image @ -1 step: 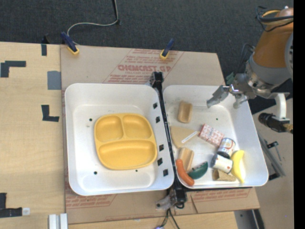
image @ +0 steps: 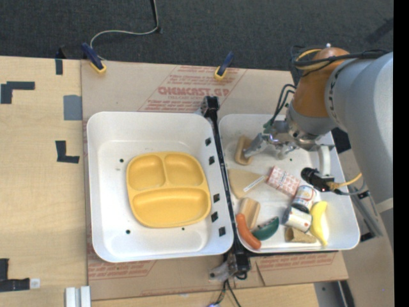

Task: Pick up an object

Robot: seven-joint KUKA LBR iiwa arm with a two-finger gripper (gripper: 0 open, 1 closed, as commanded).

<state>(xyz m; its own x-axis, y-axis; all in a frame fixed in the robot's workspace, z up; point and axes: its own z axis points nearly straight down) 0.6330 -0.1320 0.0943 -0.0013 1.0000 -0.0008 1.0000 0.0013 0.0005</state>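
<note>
1. The bench carries two shallow white bins side by side: the left bin and the right bin. They stand on a sheet of brown cardboard with red print.
2. In the left bin lies a yellow divided plate, with two small compartments at the top and one long compartment below. It is near the middle of that bin.
3. The grey arm, with its orange band, reaches in from the right and hangs over the upper part of the right bin.
4. The gripper is low in the upper left area of the right bin. It cannot be told from this view whether the tool is wide, narrow, or holding something.
5. A small tan wooden block stands just beside the gripper, on its left side. Whether they touch cannot be told.
6. The other things for picking lie lower in the right bin. A pink patterned packet is near the middle, with a thin white stick to its left.
7. At the lower right, a small can and a white roll lie close together, and a yellow banana is just beside them on the right.
8. At the lower left of this bin are a second tan block, an orange carrot-like piece, and a dark green piece.
9. Two blue and yellow clamps hold the cardboard at its far edge.
</note>
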